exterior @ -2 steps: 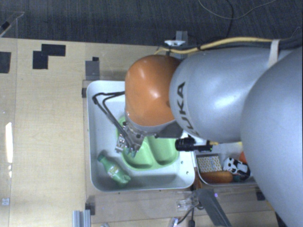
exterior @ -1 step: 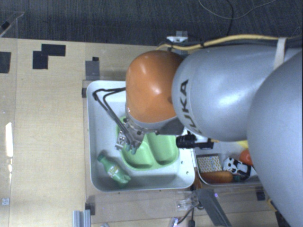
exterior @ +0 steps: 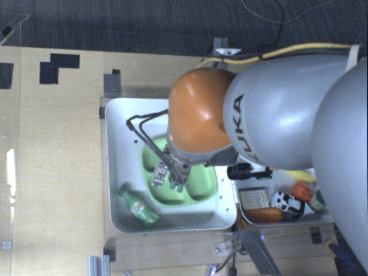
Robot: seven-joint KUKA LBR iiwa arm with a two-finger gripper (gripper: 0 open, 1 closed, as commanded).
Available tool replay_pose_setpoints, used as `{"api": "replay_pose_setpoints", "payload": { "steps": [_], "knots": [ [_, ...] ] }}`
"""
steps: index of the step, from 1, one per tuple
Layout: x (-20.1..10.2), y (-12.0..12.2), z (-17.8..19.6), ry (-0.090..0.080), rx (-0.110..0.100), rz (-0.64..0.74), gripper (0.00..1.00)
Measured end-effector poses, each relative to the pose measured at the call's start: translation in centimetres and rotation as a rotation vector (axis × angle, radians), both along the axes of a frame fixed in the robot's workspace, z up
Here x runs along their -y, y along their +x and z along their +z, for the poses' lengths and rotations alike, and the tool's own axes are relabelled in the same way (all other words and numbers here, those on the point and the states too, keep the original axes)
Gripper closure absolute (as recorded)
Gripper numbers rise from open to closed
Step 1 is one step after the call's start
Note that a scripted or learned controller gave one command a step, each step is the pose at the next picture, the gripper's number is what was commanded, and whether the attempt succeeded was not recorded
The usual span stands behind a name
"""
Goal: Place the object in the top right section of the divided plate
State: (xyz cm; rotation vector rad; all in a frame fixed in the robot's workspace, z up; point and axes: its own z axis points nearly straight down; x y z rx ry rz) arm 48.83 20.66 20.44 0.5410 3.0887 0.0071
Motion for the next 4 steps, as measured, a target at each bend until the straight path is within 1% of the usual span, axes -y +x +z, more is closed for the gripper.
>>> {"api": "replay_pose_setpoints", "payload": {
  "steps": [1,2,3,4],
  "knots": [
    [-0.1,0.2,1.2,0.004,0.007,0.0,1.0],
    [-2.9,0.5,2.4,0.0,-0.001,-0.027,1.0],
    [1.6,0.0,1.9,-0.002,0.001,0.199,1.0],
    [-3.0,5.2,11.1,-0.002,0.006,0.579,1.0]
  ]
}}
